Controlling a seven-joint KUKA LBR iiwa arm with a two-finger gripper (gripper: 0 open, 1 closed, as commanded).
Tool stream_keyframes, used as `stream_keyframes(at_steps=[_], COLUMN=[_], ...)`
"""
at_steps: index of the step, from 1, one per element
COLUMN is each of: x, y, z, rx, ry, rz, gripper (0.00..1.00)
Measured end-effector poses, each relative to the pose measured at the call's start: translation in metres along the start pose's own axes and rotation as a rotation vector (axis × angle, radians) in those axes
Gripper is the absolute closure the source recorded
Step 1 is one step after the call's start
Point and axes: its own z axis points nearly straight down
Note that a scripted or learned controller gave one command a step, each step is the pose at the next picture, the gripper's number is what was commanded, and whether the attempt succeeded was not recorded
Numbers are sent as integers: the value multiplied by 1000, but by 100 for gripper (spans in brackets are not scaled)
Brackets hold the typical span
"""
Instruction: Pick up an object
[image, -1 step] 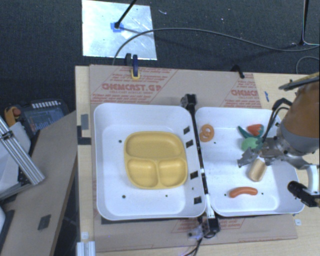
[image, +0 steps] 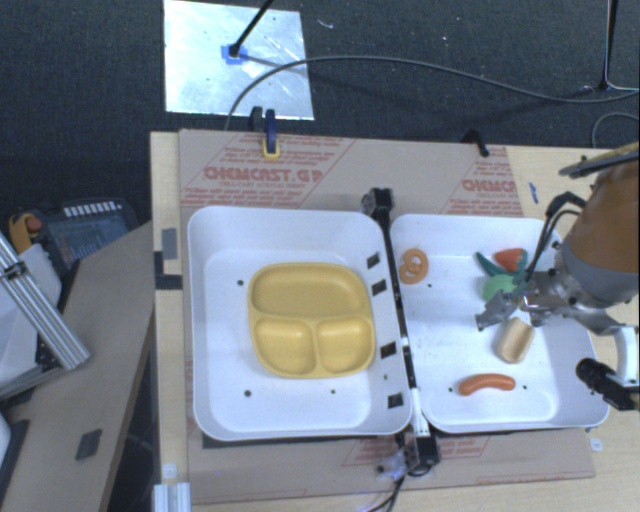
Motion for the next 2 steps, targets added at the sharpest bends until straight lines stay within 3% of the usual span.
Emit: stream_keyframes(at_steps=[1,2], x=[-1,-1], y=[-4,-2], z=[62,102], rx=[4,-6], ry=[2,0], rz=[3,2], gripper=[0,0])
